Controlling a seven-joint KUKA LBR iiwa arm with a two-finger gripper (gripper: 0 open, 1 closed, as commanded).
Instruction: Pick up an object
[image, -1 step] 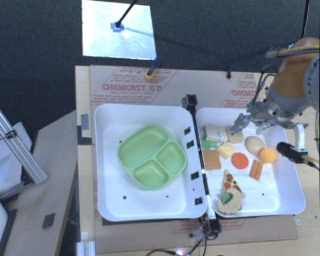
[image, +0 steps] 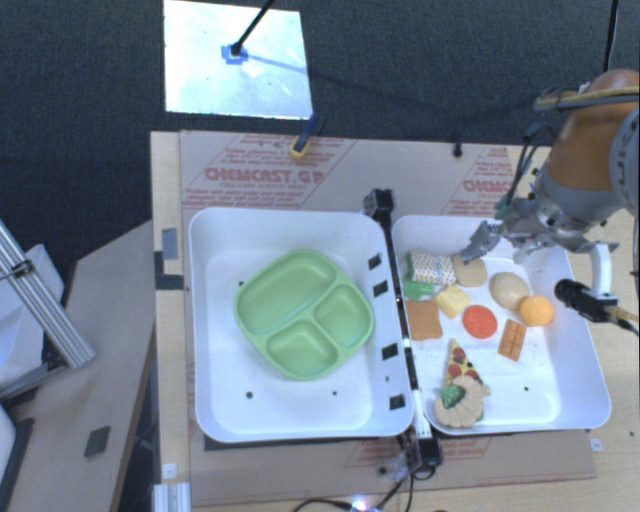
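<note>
Two white bins (image: 215, 420) sit on cardboard. My gripper (image: 484, 240) hovers over the right bin's far edge, fingers spread, grasping nothing, just above a round cracker (image: 468, 272) among toy foods.

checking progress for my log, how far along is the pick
Done: the arm has reached over the right bin, and its gripper hangs above the round tan piece. In hand: nothing shows between its fingers. Left: the grasp and lift. The toy foods lie in the bin, and the green tray sits in the left bin.
</note>
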